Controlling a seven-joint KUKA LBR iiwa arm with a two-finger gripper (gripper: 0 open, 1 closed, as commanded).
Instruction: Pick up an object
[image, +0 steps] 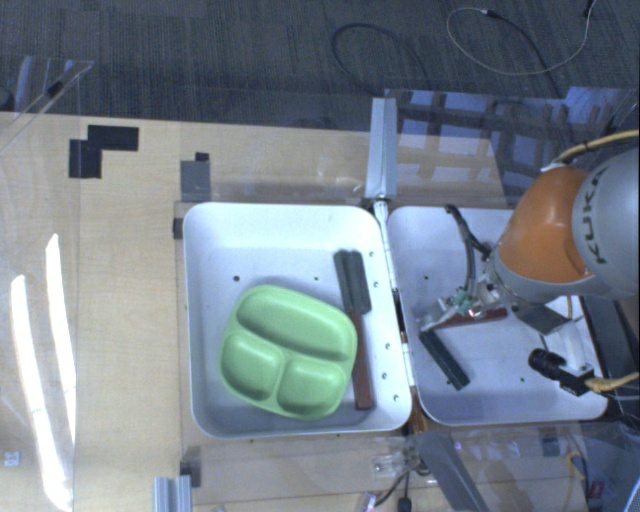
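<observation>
A green three-compartment plate (287, 350) lies in the left bin (215, 240), towards its front. Beside the plate's right edge lies a brush (353, 320) with a dark head and a brown handle, running along the bin's right wall. My gripper (441, 332) is low over the middle of the right bin (420, 235), below the orange band (540, 235) of the arm. A small reddish-brown piece (483, 314) shows at the wrist. A dark narrow bar (444, 359) slants just under the gripper; whether it is a loose thing is unclear.
Black cables (462, 232) run down the arm into the right bin. A black connector (556, 368) sits at that bin's right front. The two bins meet at a thin wall (397, 320). Pale bench lies to the left (100, 330).
</observation>
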